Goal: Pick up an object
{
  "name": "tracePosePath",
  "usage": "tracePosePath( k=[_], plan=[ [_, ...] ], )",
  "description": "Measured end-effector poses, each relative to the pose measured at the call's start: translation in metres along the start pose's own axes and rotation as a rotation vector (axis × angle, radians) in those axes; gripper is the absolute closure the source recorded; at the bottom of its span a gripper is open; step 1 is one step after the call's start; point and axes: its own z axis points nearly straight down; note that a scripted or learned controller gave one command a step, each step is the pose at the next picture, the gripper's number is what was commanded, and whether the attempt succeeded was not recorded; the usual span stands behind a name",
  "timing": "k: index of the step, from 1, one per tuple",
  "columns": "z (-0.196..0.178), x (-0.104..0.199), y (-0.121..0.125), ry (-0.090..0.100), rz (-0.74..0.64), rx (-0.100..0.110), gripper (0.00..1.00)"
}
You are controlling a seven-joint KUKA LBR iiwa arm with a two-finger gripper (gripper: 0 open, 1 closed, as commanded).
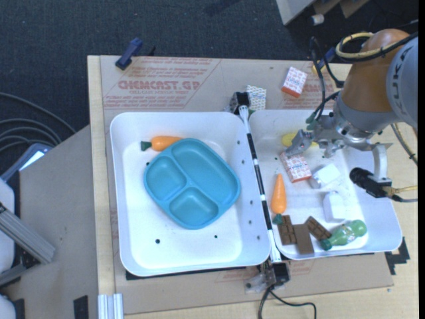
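My gripper (317,142) hangs over the back of the right bin (380,212), its fingers open with nothing between them. Just below it lies a red and white packet (296,167), and a small yellow piece (288,138) sits to its left. Further forward in this bin are an orange carrot (279,193), two white blocks (327,175) (334,205), brown chocolate bars (303,236) and a green bottle (346,233).
The left bin (126,198) holds a blue divided plate (191,181) and a second carrot (163,142) at its back. Outside the bins, an orange and white box (294,82), a patterned packet (255,97) and a blue clip (128,53) lie on the bench.
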Motion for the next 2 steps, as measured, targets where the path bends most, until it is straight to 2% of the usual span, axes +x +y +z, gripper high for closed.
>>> tracePosePath(
  k=[1, 2],
  plan=[
    [0.065, 0.012, 0.037, -0.001, 0.0, -0.002, 0.0],
    [0.068, 0.003, 0.058, 0.004, 0.005, 0.024, 0.0]
  ],
)
